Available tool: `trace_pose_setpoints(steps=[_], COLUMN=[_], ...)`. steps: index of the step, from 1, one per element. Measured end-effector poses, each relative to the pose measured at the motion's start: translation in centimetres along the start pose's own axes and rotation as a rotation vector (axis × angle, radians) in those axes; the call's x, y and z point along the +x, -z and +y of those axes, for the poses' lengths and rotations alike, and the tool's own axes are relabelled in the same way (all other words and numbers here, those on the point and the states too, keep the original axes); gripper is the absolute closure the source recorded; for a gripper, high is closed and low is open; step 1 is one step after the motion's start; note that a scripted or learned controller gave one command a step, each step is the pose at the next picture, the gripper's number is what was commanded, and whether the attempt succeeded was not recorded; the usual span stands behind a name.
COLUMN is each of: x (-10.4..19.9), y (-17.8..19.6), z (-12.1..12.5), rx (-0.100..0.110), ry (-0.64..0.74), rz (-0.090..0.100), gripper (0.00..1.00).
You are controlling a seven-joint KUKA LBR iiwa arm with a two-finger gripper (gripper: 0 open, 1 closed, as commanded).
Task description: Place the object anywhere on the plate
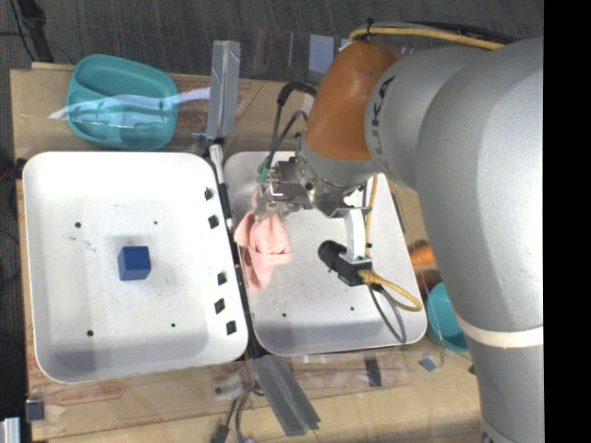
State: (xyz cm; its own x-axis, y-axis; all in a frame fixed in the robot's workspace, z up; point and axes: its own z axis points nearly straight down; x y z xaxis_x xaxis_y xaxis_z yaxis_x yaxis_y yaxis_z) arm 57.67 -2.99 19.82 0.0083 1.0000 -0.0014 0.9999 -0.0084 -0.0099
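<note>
A pink cloth (262,245) hangs crumpled along the left side of the right bin (314,335), close to the wall shared with the left bin. Its top edge is pinched between the fingers of my gripper (271,201), which is shut on it directly above. The grey arm with its orange band (346,100) comes in from the right and hides the right bin's far right part. A teal plate-like dish (120,100) lies outside the bins on the bench's back left corner. A blue cube (135,262) sits in the left bin (55,192).
A black connector with a yellow cable (343,262) hangs off the wrist over the middle of the right bin. Another teal object (445,318) peeks out beside the arm at the bin's right edge. A grey bracket (223,81) stands behind the bins.
</note>
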Motion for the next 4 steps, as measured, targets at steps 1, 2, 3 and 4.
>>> trace_pose_setpoints(steps=[1, 2, 3, 4], x=[8.4, 14.7, 18.0, 11.9], y=[-1.1, 1.6, -7.3, -0.9], z=[-2.9, -1.8, -1.0, 0.5], rx=[-0.001, -0.002, -0.014, -0.003], ry=[-0.033, -0.1, 0.015, 0.199], rz=[-0.002, -0.002, -0.002, -0.001], gripper=[1.0, 1.0, 1.0, 1.0])
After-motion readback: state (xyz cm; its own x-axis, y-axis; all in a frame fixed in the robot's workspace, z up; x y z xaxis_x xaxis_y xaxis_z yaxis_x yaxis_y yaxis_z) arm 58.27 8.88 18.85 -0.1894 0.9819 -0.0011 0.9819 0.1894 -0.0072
